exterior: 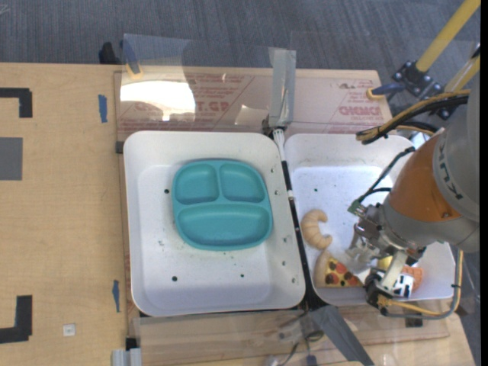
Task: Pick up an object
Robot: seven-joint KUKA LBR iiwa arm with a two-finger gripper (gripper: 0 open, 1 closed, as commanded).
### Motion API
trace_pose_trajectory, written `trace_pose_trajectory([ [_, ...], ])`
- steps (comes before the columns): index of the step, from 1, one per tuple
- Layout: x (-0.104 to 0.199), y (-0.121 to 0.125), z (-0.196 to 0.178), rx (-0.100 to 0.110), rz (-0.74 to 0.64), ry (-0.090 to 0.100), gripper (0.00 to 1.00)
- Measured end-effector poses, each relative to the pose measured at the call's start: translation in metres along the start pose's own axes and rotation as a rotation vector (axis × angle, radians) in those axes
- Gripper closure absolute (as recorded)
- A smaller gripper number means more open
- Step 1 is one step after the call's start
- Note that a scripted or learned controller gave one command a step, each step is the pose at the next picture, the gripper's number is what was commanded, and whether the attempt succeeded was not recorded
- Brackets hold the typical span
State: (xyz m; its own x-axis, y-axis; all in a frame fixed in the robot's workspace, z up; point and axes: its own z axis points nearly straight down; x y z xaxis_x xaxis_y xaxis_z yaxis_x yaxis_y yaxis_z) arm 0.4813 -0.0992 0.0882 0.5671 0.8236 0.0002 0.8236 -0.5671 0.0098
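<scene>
Pincer (pixel 371 261) is hovering low in the right bin (pixel 343 170) beside the pizza slice toy (pixel 335 272), can't tell its state, looks like it's lining up and needing to drop squarely over it.

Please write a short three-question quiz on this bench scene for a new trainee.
1. True or false: the teal divided plate lies in the right bin.
2. Which toy food lies nearest the divider between the bins: A croissant, B pizza slice?
3. Fill in: the tool is low over the ____ bin.

Key: 1 false, it lies in the left bin; 2 A; 3 right.
</scene>
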Motion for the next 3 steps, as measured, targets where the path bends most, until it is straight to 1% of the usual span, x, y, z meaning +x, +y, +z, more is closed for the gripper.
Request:
trace_pose_trajectory([
  [1,-0.019,0.009,-0.004,0.012,0.194,-0.003,1.0],
  [2,-0.024,0.017,0.0,0.009,0.396,0.005,1.0],
  [3,0.019,-0.013,-0.097,0.011,0.567,-0.001,1.0],
])
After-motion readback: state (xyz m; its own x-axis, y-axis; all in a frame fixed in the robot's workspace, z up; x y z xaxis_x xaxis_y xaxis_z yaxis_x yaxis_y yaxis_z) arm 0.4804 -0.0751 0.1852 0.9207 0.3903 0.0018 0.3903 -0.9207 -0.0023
